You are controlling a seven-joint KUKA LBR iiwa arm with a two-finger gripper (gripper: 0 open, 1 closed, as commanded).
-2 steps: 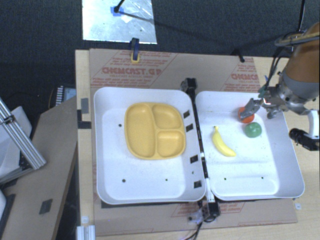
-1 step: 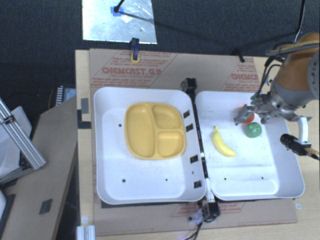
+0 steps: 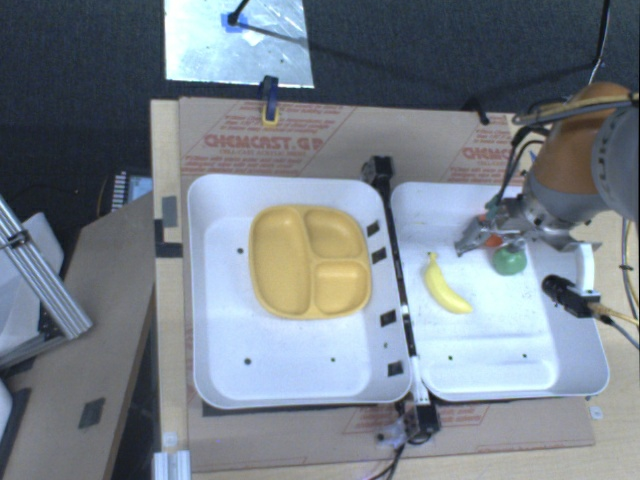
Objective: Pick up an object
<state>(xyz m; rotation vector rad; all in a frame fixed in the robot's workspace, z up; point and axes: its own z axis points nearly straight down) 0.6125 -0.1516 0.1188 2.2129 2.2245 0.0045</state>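
The gripper [image 3: 487, 236] is seen low in the right bin [image 3: 500, 373], though its grip cannot be told, with a green ball [image 3: 510, 260] just beside it, a banana [image 3: 445, 287] near it, and a yellow plate [image 3: 308, 262] placed farther off in the left bin [image 3: 225, 368].

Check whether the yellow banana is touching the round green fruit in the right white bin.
Apart. The camera view shows a strip of bare white bin floor between the yellow banana and the round green fruit, which sits up and to the banana's right.
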